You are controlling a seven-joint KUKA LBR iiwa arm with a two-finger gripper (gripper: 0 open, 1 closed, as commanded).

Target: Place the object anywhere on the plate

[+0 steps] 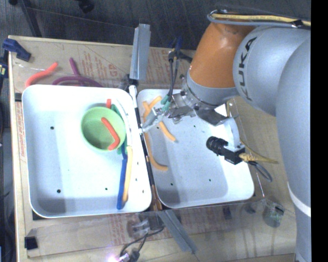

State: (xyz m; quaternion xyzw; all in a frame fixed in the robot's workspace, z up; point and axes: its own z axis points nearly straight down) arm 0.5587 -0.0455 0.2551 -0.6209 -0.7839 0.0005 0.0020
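Arm (262, 53): big grey body with its orange band sweeping in from the right, hanging over the upper part of the right bin.
Bench (87, 48): pale board under everything, a red strip (41, 74) and a purple loop (71, 81) lying loose above the left bin.
Left bin (60, 173): white tray, plate sitting in its upper middle.
Right bin (208, 179): white tray, mostly bare floor toward the front.
Plate (93, 130): green and round, and there's a red curved piece (112, 129) lying right on it!
Yellow stick (127, 168): running down from the plate's lower right edge, a blue stick (122, 192) tight beside it.
Gripper (163, 112): down at the right bin's upper left corner, in among orange pieces (167, 130); whether its claw is released or clenched, I cannot tell.
Orange sliver (159, 166): lying alone near the right bin's left wall.
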